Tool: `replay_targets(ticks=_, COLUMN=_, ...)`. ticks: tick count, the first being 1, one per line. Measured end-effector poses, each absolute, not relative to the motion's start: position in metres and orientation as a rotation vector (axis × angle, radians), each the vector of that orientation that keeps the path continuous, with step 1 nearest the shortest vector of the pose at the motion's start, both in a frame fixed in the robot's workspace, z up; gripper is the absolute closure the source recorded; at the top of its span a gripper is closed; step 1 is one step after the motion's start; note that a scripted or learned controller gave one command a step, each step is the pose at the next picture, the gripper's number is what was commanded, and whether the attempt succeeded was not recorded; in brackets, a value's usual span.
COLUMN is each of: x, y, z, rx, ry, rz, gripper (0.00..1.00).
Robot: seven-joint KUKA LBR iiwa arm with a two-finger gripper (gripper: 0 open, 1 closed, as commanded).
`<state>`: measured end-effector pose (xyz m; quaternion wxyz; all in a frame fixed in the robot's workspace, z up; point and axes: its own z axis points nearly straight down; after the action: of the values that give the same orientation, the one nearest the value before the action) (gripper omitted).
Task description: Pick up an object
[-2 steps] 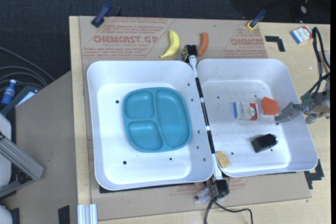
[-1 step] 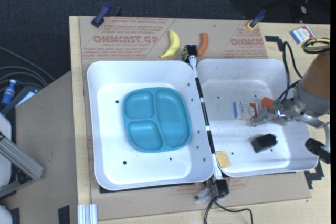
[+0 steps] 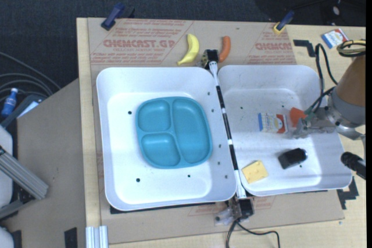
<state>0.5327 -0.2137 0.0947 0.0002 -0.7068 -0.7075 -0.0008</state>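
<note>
Start at the far left of your view: the left bin (image 3: 110, 142) holds a blue divided plate (image 3: 174, 131), lying flat near its middle, well away from the gripper. Behind the two bins, on the brown board, you have a yellow banana (image 3: 189, 49) and an orange carrot-like piece (image 3: 225, 48), both up and left of the gripper and well apart from it.

Move across the black divider into the right bin (image 3: 256, 81). A yellow wedge (image 3: 254, 172) lies near the front edge, down and left of the gripper. A small white packet with blue and red print (image 3: 272, 122) sits just left of the gripper. A black object (image 3: 292, 157) lies just below the gripper, apart from it.

The gripper (image 3: 303, 123) hangs low over the right side of this bin, the arm (image 3: 354, 90) reaching in from your right. A red-orange patch (image 3: 297, 115) shows right at its tip, touching or overlapping it; you cannot tell whether that is an object or part of the tool, nor how far apart the jaws stand
</note>
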Motion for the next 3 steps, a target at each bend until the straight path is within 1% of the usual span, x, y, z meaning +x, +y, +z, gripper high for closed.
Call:
replay_targets(ticks=1, x=0.533, y=-0.214, z=0.095, rx=-2.220, ry=-2.222, rz=-0.003, gripper=0.00)
replay_targets(ticks=2, x=0.600, y=-0.209, z=0.085, rx=-2.219, ry=-2.224, rz=-0.002, gripper=0.00)
replay_targets(ticks=3, x=0.601, y=-0.209, z=0.095, rx=-2.219, ry=-2.228, rz=-0.002, gripper=1.00)
